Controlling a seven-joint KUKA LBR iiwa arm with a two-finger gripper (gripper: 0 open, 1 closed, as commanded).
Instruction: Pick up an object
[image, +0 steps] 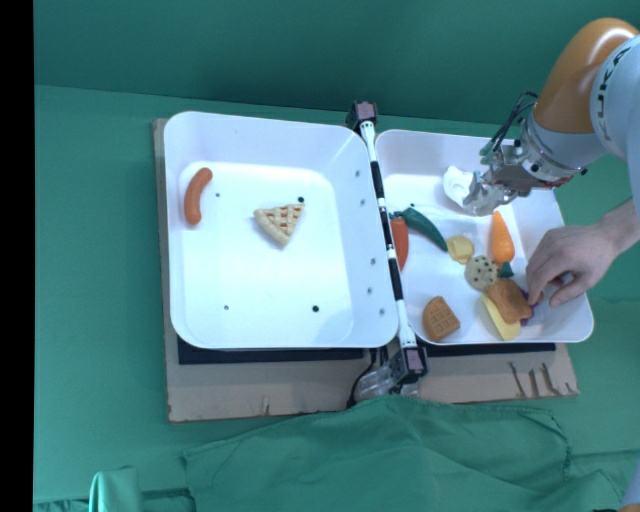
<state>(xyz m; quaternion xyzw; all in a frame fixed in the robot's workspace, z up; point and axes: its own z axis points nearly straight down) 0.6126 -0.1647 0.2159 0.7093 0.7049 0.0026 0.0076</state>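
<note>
I see my gripper (487, 197) over the white object (459, 185) at twelve o'clock in the right bin (432, 150), grip unreadable, a carrot (501, 238) at five o'clock, a person's hand (572, 262) beyond, partial "KUK" lettering on the arm (610, 88).

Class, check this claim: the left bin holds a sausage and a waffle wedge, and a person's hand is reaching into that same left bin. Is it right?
Not quite. The camera view shows the hand reaching into the right bin, among the toy foods there. The left bin does hold the sausage and the waffle wedge.
</note>
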